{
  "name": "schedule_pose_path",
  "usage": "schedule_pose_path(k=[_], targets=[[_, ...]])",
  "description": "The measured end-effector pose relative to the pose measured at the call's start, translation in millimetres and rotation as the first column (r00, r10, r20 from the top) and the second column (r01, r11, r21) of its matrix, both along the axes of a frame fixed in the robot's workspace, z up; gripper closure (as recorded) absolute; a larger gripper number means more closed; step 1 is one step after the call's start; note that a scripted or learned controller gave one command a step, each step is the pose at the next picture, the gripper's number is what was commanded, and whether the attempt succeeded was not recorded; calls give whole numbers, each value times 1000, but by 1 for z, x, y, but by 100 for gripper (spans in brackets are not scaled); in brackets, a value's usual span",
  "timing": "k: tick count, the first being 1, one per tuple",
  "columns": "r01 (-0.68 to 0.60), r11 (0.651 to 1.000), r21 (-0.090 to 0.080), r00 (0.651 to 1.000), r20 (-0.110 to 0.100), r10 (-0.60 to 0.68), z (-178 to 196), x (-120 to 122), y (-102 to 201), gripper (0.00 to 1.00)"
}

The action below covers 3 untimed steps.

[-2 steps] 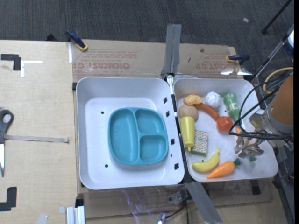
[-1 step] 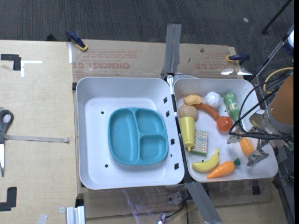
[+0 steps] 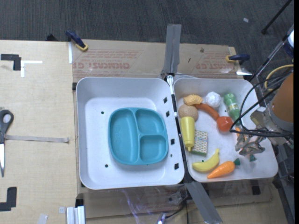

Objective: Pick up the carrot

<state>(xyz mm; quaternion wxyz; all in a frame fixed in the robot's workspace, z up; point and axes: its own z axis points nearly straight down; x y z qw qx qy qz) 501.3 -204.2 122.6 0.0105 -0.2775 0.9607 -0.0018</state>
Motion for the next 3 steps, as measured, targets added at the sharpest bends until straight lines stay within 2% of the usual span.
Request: schedule_pose_path(k=[1, 2, 3], targets=[[0, 1000, 0, 1000, 0, 0, 0, 0, 0, 0], [-66, 998, -2, 998, -16, 66, -30, -11, 16, 0], [-57, 998, -1, 998, -17, 57, -30, -15, 45, 0]])
